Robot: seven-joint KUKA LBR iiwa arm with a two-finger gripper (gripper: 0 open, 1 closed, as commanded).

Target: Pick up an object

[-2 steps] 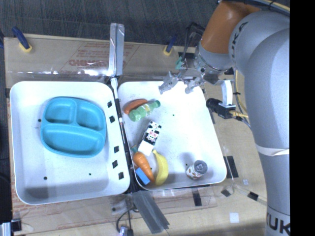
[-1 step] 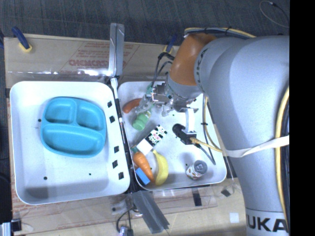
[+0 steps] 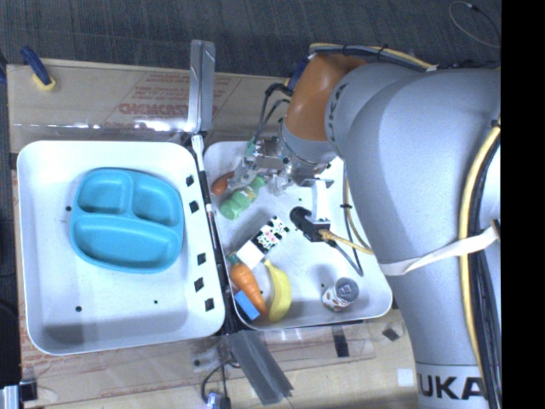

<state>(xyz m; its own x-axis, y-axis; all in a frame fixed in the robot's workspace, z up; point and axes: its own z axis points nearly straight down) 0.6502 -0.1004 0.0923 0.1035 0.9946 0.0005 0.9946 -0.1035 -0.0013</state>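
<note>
The gripper [image 3: 255, 170] hung low in the right bin [image 3: 375, 301], just above a green-and-orange toy [image 3: 232, 196] near the divider; whether it gripped anything could not be told. Advisable procedure — centre on the toy, descend vertically, clear of the banana [image 3: 278, 290] further along the divider.

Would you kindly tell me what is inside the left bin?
The left bin holds a blue divided tray lying flat. Whatever lies beneath the tray is covered.

We look down at a slant from above the bench on both white bins [image 3: 34, 228], fairly close, the KUKA arm [image 3: 409, 169] entering from the right.
</note>
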